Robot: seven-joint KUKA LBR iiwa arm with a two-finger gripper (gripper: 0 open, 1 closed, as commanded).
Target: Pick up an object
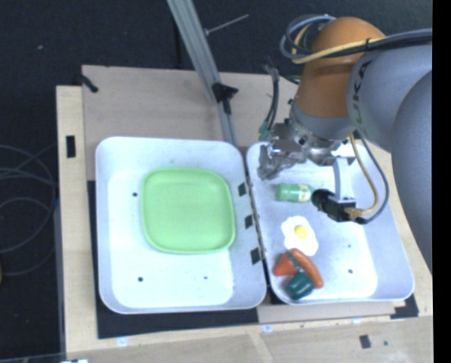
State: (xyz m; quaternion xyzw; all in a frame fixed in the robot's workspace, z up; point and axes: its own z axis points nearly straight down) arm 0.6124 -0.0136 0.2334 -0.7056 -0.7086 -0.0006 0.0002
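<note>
The pincer (273,159) is low over the right bin (376,271), close to that bin's far left corner, just beside the wall that it shares with the left bin (119,278). It points downward, and from this angle I cannot tell how far it is open, and nothing can be seen in its hold. Above it is the orange band (335,66) of the arm, and the grey arm (403,89) continues toward the right edge of the bench (74,203), with cables looping around the wrist.

Just beside the pincer, a little nearer to the middle of the right bin, a small green bottle-shaped object (292,193) lies on its side. It is near the pincer tip, but I cannot tell whether they touch. To the right of it is a black part with a cable (335,205), which seems to hang from the arm.

Nearer to the front edge of the right bin lies a toy fried egg (299,234), white with a yellow centre. Close to the front left corner of this bin there is an orange carrot-like toy (295,262), and a dark green object (301,286) touches it on the front side.

In the left bin a light green square plate (187,210) lies flat near the middle. A grey metal bar (199,51) goes at a slant from the far edge of the bench toward the wall between the two bins.
</note>
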